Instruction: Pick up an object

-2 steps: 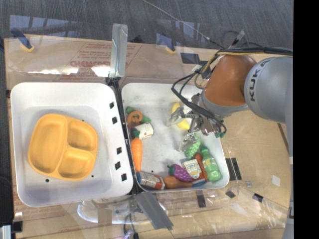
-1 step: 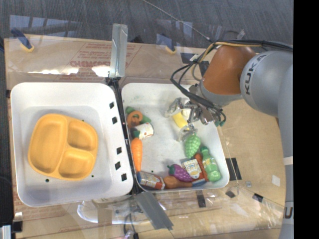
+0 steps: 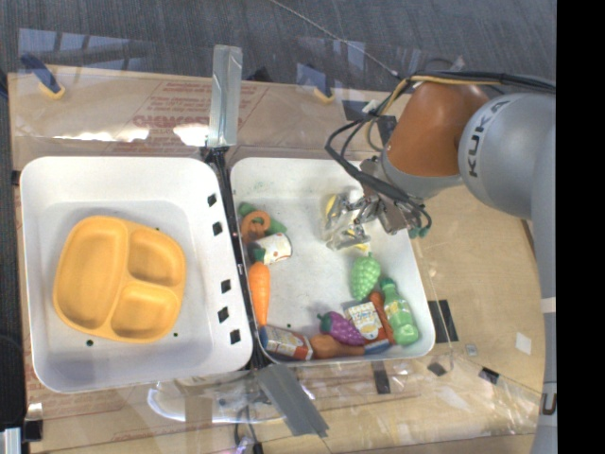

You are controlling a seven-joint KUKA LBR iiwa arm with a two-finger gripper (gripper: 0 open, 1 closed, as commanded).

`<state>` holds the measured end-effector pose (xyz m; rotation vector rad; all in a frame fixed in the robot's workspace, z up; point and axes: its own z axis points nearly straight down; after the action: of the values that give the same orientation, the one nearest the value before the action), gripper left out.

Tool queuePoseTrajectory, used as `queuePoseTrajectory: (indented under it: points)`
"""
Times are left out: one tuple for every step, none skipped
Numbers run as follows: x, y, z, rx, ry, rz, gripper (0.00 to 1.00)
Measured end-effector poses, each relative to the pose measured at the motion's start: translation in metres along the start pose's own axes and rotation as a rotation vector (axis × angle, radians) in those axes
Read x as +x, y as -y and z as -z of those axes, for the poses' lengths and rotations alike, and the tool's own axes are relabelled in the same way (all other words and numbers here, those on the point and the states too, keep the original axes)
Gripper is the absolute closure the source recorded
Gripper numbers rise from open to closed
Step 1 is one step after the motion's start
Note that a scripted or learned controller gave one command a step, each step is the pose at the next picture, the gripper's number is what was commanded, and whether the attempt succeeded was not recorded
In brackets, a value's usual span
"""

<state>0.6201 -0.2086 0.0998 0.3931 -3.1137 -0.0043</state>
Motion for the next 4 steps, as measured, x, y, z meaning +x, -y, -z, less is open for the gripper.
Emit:
queuePoseTrajectory:
  points:
    - [0.0,0.0,0.0,0.0,0.0,0.0,0.0]
    - [0.025,-0.007,-0.011,-0.001,-0.002,0.146,0.0]
    - [0.024,-0.009,-0.002,-0.004,-0.005,0.15,1.0]
    - [0.016,-0.087,0.115,0.004,0.007,0.094,1.0]
